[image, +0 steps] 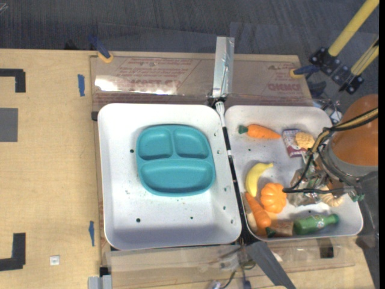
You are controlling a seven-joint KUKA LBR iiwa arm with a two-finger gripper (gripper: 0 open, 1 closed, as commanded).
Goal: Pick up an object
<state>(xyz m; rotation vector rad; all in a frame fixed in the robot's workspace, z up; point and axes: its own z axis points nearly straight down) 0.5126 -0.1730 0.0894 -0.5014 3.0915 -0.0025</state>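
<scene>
The right bin (274,114) holds several toy foods. A carrot (260,131) lies at its back, with a purple packet (293,143) to the carrot's right. A yellow banana (257,177) lies mid-left and an orange pumpkin (273,197) sits just below it. A second carrot (257,213) lies along the left wall, and a green bottle (316,223) lies on its side at the front. My gripper (310,185) hangs low over the bin's right half, just right of the pumpkin and above the bottle, amid dark cables. The orange wrist band (360,138) is above it.
The left bin (114,179) carries a teal divided plate (175,159) in its middle. A strip of tape (222,65) runs back from the wall between the bins. Yellow poles (360,17) stand at the far right.
</scene>
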